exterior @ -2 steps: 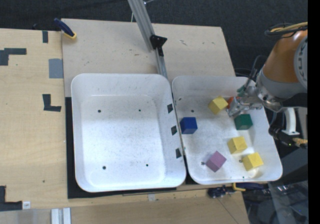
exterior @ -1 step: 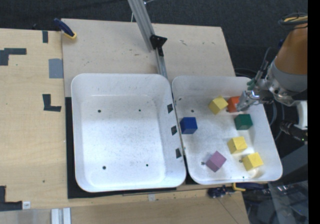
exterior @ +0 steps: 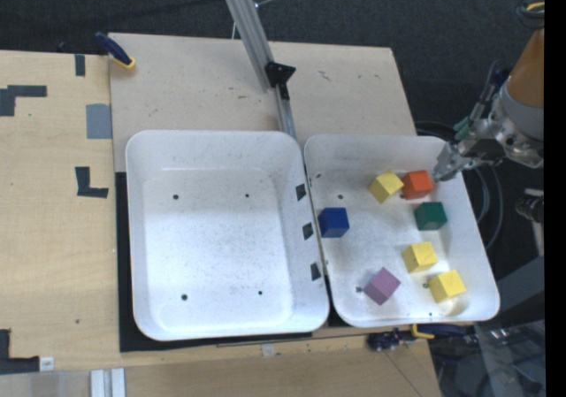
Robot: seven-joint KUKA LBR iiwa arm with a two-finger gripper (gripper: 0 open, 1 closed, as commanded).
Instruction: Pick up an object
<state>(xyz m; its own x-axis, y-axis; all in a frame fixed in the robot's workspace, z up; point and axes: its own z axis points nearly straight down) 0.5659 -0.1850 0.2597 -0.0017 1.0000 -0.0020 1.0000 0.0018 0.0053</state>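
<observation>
The gripper (exterior: 447, 165) sits low over the far right edge of the right bin (exterior: 340, 161), its tip just beside the orange cube (exterior: 417, 183), and from where I stand I cannot tell how the claw is set; it is too small and dark against the rim. Nothing looks lifted. The orange cube rests on the bin floor, touching or nearly touching a yellow cube (exterior: 386, 187) on its left, with a green cube (exterior: 431, 216) just in front of it. That crowding is the worry: if the claw comes down on the orange one, it could land on top of a neighbour, or wedge between two blocks and shove them apart instead of closing on one. The bin wall is close behind too, so the tip may clip the rim or pin the cube against the slope, where it would slide out on the lift. The blue cube (exterior: 333, 222) by the divider, the purple cube (exterior: 382, 286) and the two other yellow cubes (exterior: 421, 255) near the front stand well apart from all this and seem easier targets. The left bin (exterior: 141, 156) holds nothing to pick.
</observation>
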